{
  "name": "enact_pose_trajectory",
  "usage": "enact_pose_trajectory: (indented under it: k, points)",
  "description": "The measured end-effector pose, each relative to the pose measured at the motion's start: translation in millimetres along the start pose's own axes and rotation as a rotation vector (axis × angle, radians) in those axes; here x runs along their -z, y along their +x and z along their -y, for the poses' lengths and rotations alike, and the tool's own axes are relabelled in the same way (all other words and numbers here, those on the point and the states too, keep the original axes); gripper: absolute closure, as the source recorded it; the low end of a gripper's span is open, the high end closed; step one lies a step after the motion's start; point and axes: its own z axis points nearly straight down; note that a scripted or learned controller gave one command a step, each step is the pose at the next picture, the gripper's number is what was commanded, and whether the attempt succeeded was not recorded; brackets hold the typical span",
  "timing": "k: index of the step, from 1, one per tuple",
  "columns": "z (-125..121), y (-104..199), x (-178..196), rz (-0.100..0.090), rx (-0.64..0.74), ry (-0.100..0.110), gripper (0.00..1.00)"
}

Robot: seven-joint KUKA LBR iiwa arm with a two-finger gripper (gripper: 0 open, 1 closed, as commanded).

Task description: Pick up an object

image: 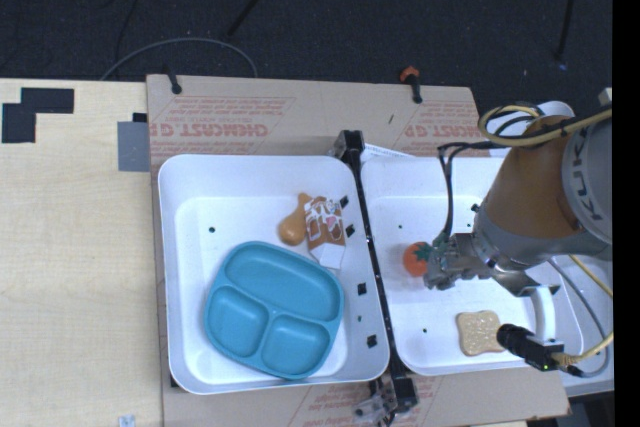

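Where claw (436, 267) touches — round orange tomato (415, 260)

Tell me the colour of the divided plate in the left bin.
Light blue plate, seen in the camera view.

Small orange-red ball (415, 259) in right bin, beside hand (436, 267).

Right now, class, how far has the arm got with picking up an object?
Done: the gripper has reached into the right bin and sits low beside the small orange-red object. In hand: nothing visibly lifted; that object looks to rest on the bin floor. Left: grasping and raising it. The toast slice and the left bin's blue divided plate lie apart from the gripper.
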Motion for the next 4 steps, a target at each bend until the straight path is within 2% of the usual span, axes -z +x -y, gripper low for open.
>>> enact_pose_trajectory:
  k: [2,3,4]
  points:
    - [1.5,13.7,115.1,0.001,0.001,-0.002,1.00]
    - [-14.1,53.9,99.7,0.000,0.001,0.003,1.00]
    - [-32.8,97.1,101.9,-0.001,0.003,0.002,1.00]
